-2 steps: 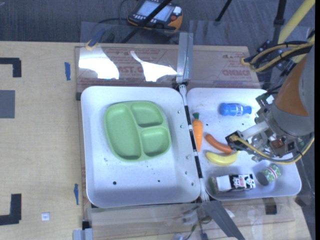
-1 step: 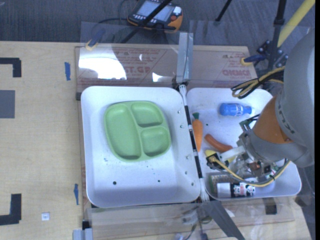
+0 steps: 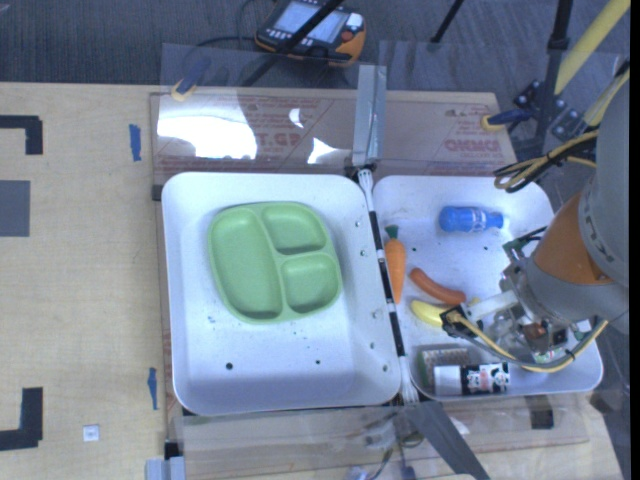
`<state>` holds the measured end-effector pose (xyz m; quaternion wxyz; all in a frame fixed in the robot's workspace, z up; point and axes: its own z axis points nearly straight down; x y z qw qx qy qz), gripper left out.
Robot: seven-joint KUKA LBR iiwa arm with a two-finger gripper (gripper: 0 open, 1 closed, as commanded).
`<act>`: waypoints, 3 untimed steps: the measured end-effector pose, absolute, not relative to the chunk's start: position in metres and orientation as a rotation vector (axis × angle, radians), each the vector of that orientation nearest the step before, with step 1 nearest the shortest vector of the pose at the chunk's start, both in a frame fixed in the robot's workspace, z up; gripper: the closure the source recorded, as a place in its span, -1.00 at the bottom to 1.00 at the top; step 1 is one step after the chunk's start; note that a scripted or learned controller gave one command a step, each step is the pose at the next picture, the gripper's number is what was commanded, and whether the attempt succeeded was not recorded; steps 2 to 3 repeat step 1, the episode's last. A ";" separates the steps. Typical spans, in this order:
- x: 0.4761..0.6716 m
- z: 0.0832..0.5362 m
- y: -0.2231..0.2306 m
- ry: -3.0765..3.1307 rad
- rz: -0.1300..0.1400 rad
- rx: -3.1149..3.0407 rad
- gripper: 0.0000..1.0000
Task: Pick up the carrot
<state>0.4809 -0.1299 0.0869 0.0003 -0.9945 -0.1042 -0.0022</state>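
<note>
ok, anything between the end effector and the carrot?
Yes: camera view shows an orange-red sausage and yellow banana between the end effector and orange carrot.

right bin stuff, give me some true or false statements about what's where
1. The orange carrot with a green top lies against the right white bin's left wall. True.
2. The blue plastic bottle lies in the left white bin. False: it lies in the right bin.
3. The green three-compartment plate sits in the left bin. True.
4. The tool has the carrot between its fingers. False: the carrot lies apart, to the tool's left in the picture.
</note>
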 end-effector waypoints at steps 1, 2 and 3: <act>0.479 0.192 -0.144 -0.320 0.005 -3.123 1.00; 0.479 0.192 -0.144 -0.320 0.005 -3.123 1.00; 0.479 0.192 -0.144 -0.320 0.005 -3.123 1.00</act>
